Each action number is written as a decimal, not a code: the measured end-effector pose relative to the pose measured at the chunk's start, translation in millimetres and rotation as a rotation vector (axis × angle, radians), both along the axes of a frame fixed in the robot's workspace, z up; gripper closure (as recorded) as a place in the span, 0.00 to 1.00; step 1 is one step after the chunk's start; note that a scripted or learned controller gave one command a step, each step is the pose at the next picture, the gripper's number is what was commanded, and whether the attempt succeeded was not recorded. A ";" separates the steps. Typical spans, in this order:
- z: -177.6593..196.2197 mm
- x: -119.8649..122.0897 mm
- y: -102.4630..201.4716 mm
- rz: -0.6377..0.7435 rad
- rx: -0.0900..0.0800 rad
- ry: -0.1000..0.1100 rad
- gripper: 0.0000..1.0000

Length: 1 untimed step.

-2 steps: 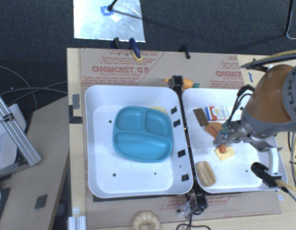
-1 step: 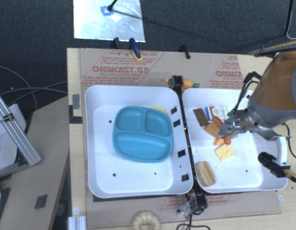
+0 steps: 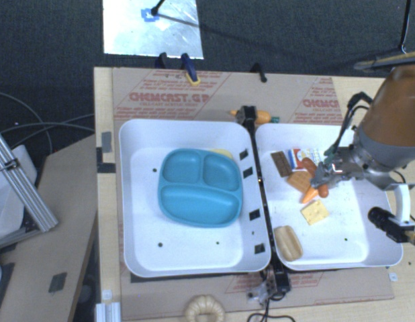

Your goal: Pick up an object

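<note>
My claw (image 3: 325,174) hung low over the right bin (image 3: 355,247), right above a tight cluster of food pieces: a carrot (image 3: 313,192), a tan cracker-like slab (image 3: 299,180), a brown bar (image 3: 281,163) and a red-and-white packet (image 3: 303,156). Whether my claw was spread or pinched, I could not tell; its tip merged with the clutter beneath it. The carrot lay just under my tip, touching the tan slab. That crowding was my worry: closing there, I judged I might catch two pieces at once, or nudge the rounded carrot sideways so it rolled free. The yellow cheese wedge (image 3: 314,212) and the bread roll (image 3: 288,241) sat apart, easier targets. The blue tray (image 3: 199,186) filled the left bin (image 3: 144,247), out of harm's way.
</note>
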State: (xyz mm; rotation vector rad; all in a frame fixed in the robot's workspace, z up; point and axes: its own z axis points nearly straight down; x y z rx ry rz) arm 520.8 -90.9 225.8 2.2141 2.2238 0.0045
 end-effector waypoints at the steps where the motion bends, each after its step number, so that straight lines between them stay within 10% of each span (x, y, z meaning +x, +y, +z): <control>1: 9.4 16.1 48.0 0.005 0.002 0.001 1.00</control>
